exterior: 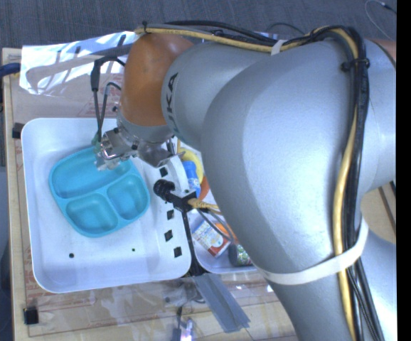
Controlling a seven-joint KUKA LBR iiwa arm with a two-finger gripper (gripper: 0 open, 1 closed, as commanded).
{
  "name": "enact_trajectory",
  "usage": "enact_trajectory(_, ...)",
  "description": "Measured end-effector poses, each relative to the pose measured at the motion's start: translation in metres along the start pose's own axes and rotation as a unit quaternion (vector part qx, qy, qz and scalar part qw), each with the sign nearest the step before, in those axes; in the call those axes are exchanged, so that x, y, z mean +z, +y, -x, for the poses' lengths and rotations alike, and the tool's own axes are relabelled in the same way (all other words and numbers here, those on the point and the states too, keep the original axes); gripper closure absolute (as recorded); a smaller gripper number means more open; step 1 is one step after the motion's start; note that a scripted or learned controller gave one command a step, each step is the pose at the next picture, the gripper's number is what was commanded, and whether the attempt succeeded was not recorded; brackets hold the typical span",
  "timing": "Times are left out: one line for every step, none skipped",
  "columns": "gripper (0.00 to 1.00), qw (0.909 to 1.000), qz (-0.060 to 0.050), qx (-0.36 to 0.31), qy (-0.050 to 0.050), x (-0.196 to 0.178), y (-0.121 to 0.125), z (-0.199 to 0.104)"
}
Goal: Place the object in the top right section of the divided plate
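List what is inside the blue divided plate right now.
The two lower sections of the blue divided plate look bare. The gripper covers the upper right edge, hiding anything beneath it.

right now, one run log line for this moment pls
arm: over left bin | gripper: at top right edge of blue divided plate | fingers: unclear | right bin: mixed items

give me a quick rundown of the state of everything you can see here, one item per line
divided plate: flat in the left bin, its visible sections empty.
left bin: holds the plate.
right bin: holds mixed items, mostly hidden by the arm.
gripper: over the plate's top right corner.
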State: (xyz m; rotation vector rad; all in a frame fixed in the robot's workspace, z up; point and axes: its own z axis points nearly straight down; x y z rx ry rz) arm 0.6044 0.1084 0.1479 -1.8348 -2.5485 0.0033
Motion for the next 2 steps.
enact_trajectory(1.00,0.9823,0.000,0.187,0.000,-0.043,-0.026,0.095)
enact_trajectory(1.00,0.9824,0.015,0.186,0.005,-0.012,-0.048,0.132)
